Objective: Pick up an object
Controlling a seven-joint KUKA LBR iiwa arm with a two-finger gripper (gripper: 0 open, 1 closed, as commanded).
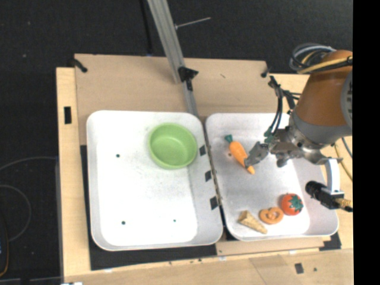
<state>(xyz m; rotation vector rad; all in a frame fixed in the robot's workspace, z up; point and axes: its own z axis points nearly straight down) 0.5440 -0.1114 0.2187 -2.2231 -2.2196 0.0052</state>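
the end effector (259,154) is hanging low over the right bin (237,129), and the toy carrot (238,153) is lying just beside it, toward the left of the view and touching or almost touching the dark finger tips. the carrot is lying on the bin floor with its long axis going diagonally, the green top pointing up-left and the thin orange tip pointing down-right, toward the end effector. whether the fingers are spread or closed i cannot tell, because they are dark and partly blurred, and nothing is clearly sitting between them. the tomato (291,204), the small orange piece (271,215) and the pale wedge (252,221) are lying well apart, near the front edge of the same bin. the green bowl (173,146) is resting in the left bin (107,177).
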